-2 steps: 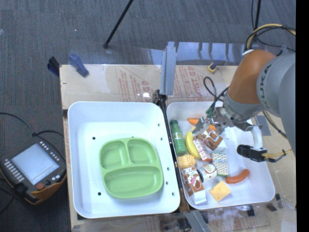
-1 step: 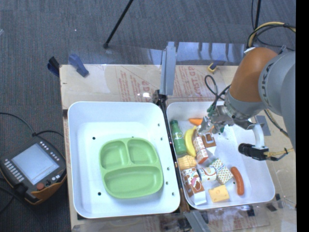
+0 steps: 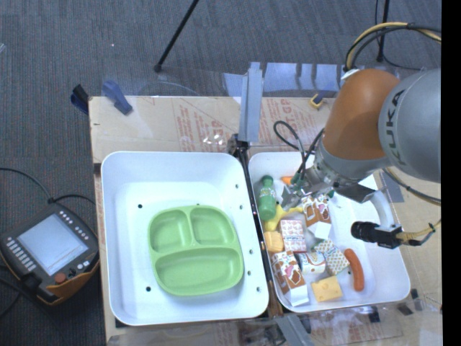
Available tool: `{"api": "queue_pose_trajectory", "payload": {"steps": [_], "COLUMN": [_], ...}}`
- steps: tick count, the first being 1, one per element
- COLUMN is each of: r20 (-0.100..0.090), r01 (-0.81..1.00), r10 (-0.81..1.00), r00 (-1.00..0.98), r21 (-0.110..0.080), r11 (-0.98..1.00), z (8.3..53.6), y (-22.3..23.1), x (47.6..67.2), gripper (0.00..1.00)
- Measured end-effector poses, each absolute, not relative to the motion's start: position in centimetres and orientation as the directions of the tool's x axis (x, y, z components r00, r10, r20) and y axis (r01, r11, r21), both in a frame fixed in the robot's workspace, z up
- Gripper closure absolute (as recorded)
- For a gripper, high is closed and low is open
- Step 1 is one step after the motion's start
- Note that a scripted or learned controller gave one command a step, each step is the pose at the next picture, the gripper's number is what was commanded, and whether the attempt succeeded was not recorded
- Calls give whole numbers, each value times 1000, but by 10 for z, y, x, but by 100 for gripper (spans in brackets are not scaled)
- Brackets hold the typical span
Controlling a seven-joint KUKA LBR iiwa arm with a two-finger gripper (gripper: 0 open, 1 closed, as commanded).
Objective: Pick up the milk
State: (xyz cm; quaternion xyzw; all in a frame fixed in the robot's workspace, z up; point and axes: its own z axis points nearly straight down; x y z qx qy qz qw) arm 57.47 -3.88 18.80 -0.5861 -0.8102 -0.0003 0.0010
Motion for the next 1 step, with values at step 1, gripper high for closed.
{"api": "queue_pose_trajectory", "payload": {"steps": [1], "r20": [3], "r01": [865], "r10": [865], "r00": [-501], "r21": [-3], "r11": [501], "z": [216], "y": [40], "x": [524], "gripper": [100]}}
